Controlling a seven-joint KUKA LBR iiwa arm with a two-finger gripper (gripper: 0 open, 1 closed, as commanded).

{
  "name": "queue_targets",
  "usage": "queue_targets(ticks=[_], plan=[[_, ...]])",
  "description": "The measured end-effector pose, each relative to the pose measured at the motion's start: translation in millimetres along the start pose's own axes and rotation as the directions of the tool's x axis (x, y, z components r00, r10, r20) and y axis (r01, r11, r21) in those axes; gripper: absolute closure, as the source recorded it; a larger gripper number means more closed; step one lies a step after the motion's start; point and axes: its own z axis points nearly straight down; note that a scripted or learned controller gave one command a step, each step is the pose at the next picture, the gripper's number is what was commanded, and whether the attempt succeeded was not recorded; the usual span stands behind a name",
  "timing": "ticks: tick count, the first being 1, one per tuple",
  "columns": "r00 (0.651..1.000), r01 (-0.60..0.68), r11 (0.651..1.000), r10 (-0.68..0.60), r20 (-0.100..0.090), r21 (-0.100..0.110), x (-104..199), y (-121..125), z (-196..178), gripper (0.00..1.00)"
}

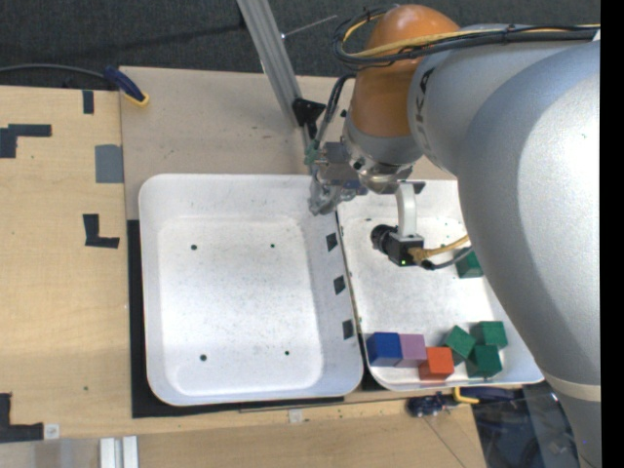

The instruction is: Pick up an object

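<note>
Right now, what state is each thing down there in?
Blue block: resting in the right bin, near corner.
Purple block: beside it, touching.
Orange block: lying among green blocks.
Left bin: flat on bench.
Arm: reaching over the right bin.

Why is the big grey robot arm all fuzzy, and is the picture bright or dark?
In the camera view, the arm sits close to the lens, so it looks huge and soft-edged, while the blocks in the right bin stay fairly sharp. The light is even and bright; the left bin looks washed-out white with faint speckles, and the hand is small and hard to make out.
</note>
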Motion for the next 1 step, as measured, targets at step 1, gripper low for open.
queue_targets(ticks=[1], plan=[[1.0,0.0,1.0,0.0,-0.001,0.001,43.3,33.0,-0.4,1.0]])
